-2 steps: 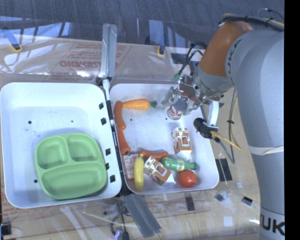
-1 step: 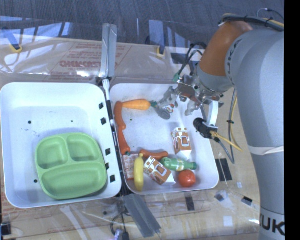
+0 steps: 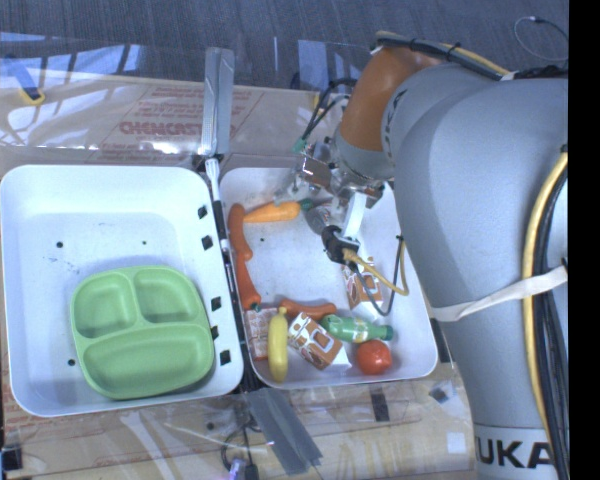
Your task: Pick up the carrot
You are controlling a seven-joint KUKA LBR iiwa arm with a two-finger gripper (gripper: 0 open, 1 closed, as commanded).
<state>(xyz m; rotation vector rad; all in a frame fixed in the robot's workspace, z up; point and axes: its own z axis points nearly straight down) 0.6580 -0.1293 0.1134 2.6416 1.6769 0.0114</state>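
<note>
The carrot [image 3: 271, 211] is a short orange piece lying crosswise near the back of the right bin [image 3: 415, 313], close to its left wall. My gripper [image 3: 322, 208] hangs low over the back of that bin, just right of the carrot's right end. The view does not settle whether it touches the carrot. Above the gripper, the wrist's orange band [image 3: 378, 88] and the bulky grey arm [image 3: 470, 188] cover the bin's right rear corner.
A long red-orange sausage [image 3: 242, 256] lies along the right bin's left wall. At its front sit a banana [image 3: 277, 340], a snack packet [image 3: 315, 340], a green bottle [image 3: 357, 328] and a tomato [image 3: 374, 357]. A green divided plate [image 3: 140, 330] is in the left bin [image 3: 40, 218].
</note>
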